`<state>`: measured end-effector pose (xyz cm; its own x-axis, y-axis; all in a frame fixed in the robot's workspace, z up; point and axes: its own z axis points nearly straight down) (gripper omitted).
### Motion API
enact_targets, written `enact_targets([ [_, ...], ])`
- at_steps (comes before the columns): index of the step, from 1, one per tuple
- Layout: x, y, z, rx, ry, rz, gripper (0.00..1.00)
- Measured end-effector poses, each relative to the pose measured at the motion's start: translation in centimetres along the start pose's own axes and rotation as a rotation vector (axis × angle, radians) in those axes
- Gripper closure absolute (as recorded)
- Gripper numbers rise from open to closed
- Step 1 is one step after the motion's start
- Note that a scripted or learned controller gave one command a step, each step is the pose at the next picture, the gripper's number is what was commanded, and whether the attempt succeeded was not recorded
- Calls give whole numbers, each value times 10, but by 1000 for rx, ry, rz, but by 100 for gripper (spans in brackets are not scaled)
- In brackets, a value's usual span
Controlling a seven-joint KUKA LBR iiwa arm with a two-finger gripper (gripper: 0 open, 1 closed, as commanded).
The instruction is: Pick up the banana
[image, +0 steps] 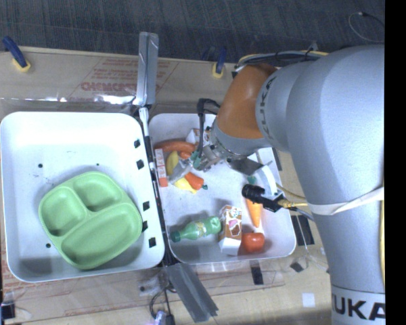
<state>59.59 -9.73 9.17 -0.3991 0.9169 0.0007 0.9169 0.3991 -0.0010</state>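
Two bins sit on the worktop, and the arm is down in the right bin (279, 181), its gripper (197, 158) low over a crowded heap at the bin's upper left. The banana (174, 164) lies there, yellow, pressed against a carrot (175, 146) and an orange piece (193, 181). I can't tell how the fingers stand; the wrist hides them. I'd say come straight down, straddle the banana alone, and close gently so the neighbours don't get dragged along.
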Motion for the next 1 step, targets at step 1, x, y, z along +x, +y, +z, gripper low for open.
enact_targets([
  [1, 0, 3, -14, -6, -3, -7, 100],
])
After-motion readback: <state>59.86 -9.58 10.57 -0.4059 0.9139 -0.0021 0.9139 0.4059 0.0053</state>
